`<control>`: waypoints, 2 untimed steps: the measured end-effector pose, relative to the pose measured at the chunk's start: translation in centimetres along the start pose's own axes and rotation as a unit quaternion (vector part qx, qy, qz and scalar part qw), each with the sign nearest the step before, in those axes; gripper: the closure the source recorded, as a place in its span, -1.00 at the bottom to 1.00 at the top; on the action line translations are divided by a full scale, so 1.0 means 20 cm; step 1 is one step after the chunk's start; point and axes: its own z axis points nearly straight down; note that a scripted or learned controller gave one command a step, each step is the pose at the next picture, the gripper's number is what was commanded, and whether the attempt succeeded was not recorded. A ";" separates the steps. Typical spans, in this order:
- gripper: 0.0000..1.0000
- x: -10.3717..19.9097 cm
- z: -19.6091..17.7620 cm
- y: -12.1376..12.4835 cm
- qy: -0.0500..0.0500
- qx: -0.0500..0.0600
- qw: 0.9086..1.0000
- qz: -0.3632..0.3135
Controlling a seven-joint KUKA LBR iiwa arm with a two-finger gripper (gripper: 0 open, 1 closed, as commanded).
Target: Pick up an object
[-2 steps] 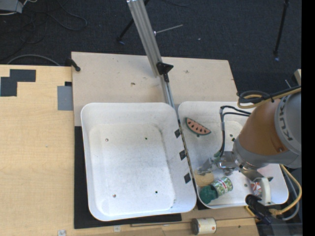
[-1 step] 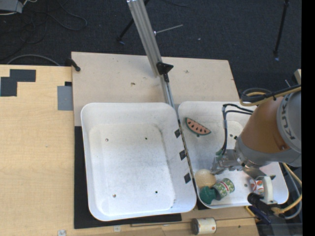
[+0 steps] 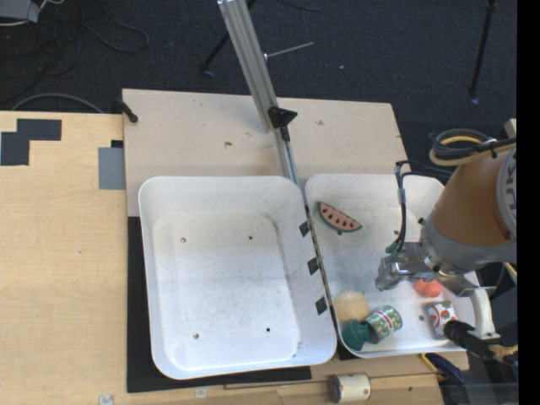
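The right bin (image 3: 364, 189) holds several small objects. A watermelon-slice toy (image 3: 339, 218) lies near its back left. At the front sit a pale yellow ball (image 3: 350, 302), a green-labelled can (image 3: 385, 321) on its side and a dark teal object (image 3: 357, 335). A small orange-red object (image 3: 429, 288) and a red-and-white can (image 3: 441, 318) lie at the front right. My gripper (image 3: 391, 271) is low over the middle of this bin, just left of the orange-red object and behind the green can. Nothing shows in its grasp.
The left bin (image 3: 153, 194) is beside the right one, with black clips (image 3: 313, 265) along the shared edge. A slanted aluminium rail (image 3: 253, 57) runs from the back down to the bins. A small cylinder (image 3: 348, 386) lies on the bench front.
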 end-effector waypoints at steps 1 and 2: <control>1.00 -0.03 -0.29 0.04 0.000 -0.001 1.000 0.000; 1.00 -0.04 -0.55 0.04 0.000 -0.001 1.000 0.000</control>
